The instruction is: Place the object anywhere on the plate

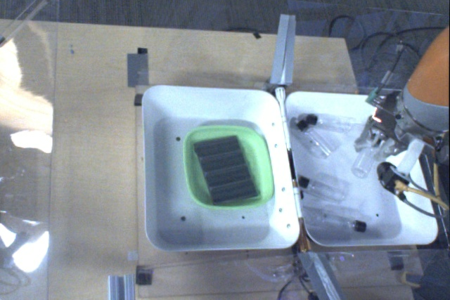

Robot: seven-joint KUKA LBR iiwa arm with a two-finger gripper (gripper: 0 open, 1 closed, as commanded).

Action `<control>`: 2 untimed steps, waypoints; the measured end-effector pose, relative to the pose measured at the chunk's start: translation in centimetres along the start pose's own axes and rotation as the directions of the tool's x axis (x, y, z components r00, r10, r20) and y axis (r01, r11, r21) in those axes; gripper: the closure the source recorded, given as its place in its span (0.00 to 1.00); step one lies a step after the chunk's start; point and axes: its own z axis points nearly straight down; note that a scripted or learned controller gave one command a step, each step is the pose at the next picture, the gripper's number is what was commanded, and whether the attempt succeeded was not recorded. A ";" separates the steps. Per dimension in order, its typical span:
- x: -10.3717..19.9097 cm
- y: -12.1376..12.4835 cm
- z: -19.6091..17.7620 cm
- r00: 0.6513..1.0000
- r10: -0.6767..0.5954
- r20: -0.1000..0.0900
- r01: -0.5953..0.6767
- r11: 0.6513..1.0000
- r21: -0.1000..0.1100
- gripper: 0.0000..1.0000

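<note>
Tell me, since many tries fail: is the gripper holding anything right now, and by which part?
It cannot be told. The gripper is over the right bin among clear vials, and its tips blur into them.

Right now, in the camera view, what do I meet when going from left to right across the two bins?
Left bin rim → green plate carrying a dark ribbed object → right bin with clear vials → the gripper at the right bin's right side.
</note>
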 end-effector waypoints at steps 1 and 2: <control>4.0 -7.4 3.3 0.995 -0.096 -0.001 0.096 0.995 0.003 1.00; 13.9 -11.6 2.5 0.944 -0.330 -0.002 0.330 0.944 0.001 1.00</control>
